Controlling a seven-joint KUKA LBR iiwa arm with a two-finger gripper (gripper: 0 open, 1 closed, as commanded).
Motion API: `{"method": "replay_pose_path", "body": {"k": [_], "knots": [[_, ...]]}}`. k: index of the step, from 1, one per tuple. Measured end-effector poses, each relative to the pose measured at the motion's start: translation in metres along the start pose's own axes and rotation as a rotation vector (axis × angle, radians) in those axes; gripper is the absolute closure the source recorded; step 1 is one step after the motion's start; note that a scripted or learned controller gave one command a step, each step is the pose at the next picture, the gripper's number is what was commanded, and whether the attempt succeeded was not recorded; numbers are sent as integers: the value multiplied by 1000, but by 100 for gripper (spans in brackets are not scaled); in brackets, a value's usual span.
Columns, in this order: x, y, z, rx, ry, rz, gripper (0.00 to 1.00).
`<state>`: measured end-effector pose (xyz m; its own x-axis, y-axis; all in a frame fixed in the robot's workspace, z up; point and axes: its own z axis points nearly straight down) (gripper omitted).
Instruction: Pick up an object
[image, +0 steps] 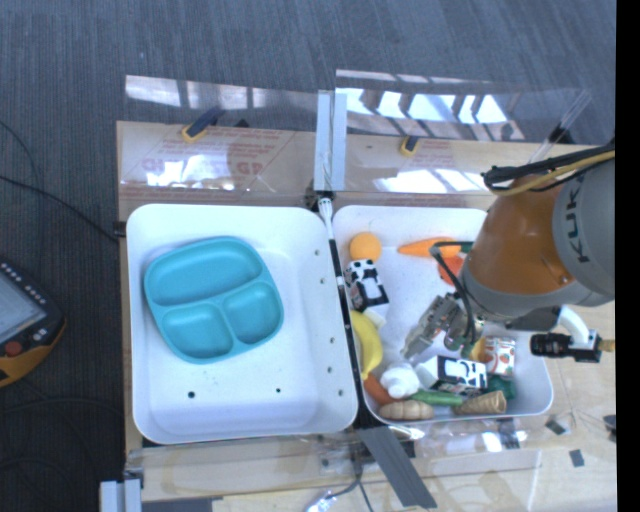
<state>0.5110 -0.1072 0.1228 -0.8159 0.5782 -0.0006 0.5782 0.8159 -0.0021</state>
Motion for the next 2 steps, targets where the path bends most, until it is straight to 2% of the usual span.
{"method": "replay_pose_path", "body": {"k": [1, 2], "knots": [[-93, -68, 15, 0, -1, -12, 100], [-43, -22, -71, -3, -1, 175, 100]]}}
